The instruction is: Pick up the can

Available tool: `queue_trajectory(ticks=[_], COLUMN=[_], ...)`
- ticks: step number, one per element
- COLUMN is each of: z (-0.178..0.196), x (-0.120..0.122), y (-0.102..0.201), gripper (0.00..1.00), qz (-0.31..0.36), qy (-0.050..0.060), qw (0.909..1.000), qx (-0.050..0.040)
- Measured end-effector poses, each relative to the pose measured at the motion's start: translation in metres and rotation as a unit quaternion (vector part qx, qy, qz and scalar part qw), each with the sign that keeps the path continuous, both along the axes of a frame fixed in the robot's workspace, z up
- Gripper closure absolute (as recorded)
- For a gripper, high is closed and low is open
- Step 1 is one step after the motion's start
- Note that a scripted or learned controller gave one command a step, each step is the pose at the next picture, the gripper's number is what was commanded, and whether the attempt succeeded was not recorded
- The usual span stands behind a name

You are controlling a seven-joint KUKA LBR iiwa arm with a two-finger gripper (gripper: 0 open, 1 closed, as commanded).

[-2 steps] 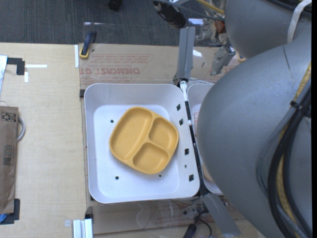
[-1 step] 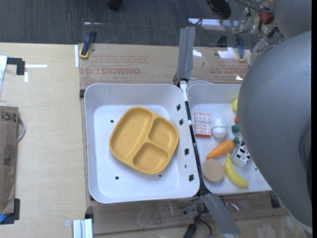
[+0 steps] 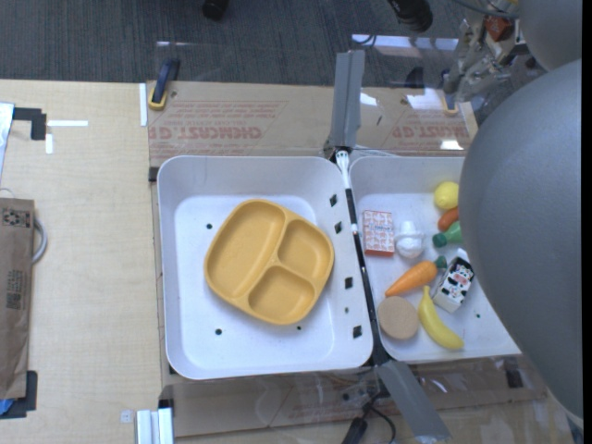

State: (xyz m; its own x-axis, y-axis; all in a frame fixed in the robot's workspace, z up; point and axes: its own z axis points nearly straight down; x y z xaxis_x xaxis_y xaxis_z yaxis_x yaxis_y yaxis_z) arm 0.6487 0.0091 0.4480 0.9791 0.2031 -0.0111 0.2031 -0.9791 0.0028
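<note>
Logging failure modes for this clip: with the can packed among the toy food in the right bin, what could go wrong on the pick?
The can lies against the banana and just below the carrot, so closing fingers could catch either one instead. It also sits near the bin's left wall, leaving little room on that side. The arm covers the bin's right part, so the camera may miss the grasp.

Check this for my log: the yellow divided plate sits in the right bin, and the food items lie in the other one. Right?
Not quite. The camera view shows the yellow divided plate in the left bin; the food items, like the carrot and banana, lie in the other one.
</note>
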Motion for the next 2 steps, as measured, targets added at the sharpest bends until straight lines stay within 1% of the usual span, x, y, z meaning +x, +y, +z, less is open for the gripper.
queue_trajectory(ticks=[1, 2], z=[-0.007, -0.008], x=[0.002, -0.014], y=[0.085, -0.028], gripper=[1.0, 1.0], qz=[-0.003, -0.002], qy=[-0.004, -0.002], qw=[1.0, 1.0], qx=[0.0018, 0.0015])
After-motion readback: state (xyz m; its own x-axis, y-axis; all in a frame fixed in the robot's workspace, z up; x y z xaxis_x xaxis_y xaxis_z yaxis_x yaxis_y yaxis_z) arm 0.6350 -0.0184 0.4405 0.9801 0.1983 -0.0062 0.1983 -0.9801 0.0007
